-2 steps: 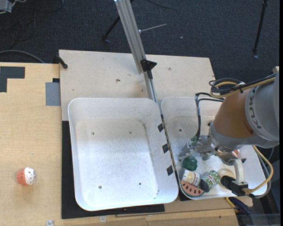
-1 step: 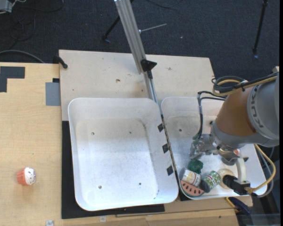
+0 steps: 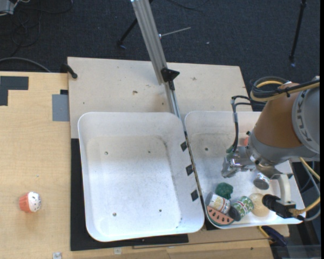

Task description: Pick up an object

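2 white bins: left bin [image 3: 92,144], right bin [image 3: 205,128]. Right bin, 6 o'clock corner: 1 watermelon slice [image 3: 218,217], 1 green lump [image 3: 223,190], 2 small cans [image 3: 220,203] [image 3: 242,205]. 1 red-white toy [image 3: 30,202] at 8 o'clock.

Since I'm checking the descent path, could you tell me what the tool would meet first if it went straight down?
Probably the bare floor of the right bin, just beside the dark green object. The tool hangs above; depth is unclear.
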Controlling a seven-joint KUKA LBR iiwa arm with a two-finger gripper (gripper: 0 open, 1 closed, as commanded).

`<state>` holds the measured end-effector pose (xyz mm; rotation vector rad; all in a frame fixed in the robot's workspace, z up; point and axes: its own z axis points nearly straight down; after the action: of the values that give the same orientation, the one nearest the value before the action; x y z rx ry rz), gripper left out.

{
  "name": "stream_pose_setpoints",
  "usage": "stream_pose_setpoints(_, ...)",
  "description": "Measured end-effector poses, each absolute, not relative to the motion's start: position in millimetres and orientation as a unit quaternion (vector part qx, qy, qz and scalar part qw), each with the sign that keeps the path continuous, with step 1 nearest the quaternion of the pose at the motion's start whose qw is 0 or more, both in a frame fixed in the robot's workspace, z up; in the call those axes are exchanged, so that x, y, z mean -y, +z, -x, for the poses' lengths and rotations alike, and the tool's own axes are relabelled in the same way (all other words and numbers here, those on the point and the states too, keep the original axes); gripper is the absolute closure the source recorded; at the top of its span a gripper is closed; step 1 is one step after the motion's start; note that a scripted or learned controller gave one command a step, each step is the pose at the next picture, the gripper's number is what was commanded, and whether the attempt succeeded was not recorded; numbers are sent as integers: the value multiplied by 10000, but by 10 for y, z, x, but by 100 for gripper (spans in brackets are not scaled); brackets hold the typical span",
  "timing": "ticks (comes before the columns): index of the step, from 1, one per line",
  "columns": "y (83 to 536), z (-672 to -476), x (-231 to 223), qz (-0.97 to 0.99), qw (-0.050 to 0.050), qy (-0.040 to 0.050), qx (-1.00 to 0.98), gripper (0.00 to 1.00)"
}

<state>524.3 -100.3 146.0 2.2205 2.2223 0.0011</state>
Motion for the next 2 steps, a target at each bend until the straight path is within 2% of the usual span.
stream_pose_setpoints(1, 2091, -5240, 1007, -7069, 14, 12, -7073, 100)
stream_pose_setpoints(2, 2606, -5341, 975, -7068, 11, 9, -7074, 100)
